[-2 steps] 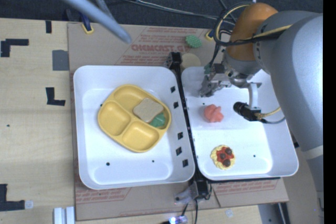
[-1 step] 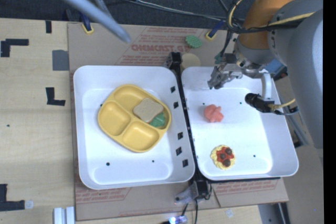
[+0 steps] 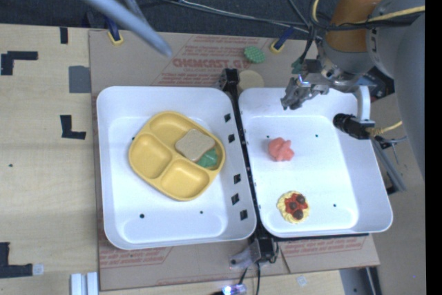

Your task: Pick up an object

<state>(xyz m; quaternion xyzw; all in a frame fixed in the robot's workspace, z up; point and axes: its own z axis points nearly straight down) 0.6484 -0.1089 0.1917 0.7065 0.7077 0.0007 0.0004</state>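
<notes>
The gripper (image 3: 295, 97) hangs over the far edge of the right bin (image 3: 359, 183); whether it is open or closed cannot be told, and nothing shows in its grasp. A pink object (image 3: 280, 148) lies in that bin, below the fingertips and apart from them. A small pizza-like piece (image 3: 293, 206) lies farther down. The left bin (image 3: 117, 211) holds a yellow divided plate (image 3: 155, 162) bearing a bread slice (image 3: 194, 144) and a green item (image 3: 210, 159).

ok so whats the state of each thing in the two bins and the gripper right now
yellow divided plastic plate: in left bin, holds bread and a green piece
tan bread slice: flat on plate
pink toy lump: loose in right bin
small round pizza toy: flat, right bin
gripper: above right bin's far edge, holding nothing
</notes>
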